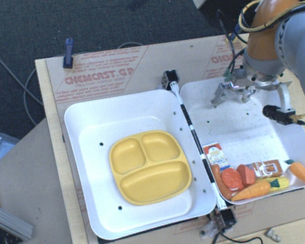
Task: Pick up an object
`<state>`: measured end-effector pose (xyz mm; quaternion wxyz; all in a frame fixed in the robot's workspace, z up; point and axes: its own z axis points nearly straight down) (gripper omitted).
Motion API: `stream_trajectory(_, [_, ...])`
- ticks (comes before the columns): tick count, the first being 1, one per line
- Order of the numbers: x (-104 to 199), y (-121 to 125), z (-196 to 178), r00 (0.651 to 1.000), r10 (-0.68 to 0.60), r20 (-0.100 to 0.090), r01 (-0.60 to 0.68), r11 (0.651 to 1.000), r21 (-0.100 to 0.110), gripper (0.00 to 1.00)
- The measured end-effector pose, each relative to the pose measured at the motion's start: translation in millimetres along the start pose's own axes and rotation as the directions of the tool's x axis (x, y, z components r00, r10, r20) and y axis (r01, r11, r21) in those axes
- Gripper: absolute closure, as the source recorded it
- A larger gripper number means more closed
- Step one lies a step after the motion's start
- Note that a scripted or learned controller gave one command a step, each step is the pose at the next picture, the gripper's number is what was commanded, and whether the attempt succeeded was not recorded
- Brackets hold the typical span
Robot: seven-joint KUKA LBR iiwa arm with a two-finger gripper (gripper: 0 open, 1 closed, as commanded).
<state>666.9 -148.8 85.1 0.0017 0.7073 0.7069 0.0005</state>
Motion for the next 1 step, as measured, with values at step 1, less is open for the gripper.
stream_trajectory(1, [13.8, -59.6, 0.4, 1.000, 0.001, -0.002, -0.001, 1.000, 0.004, 0.00])
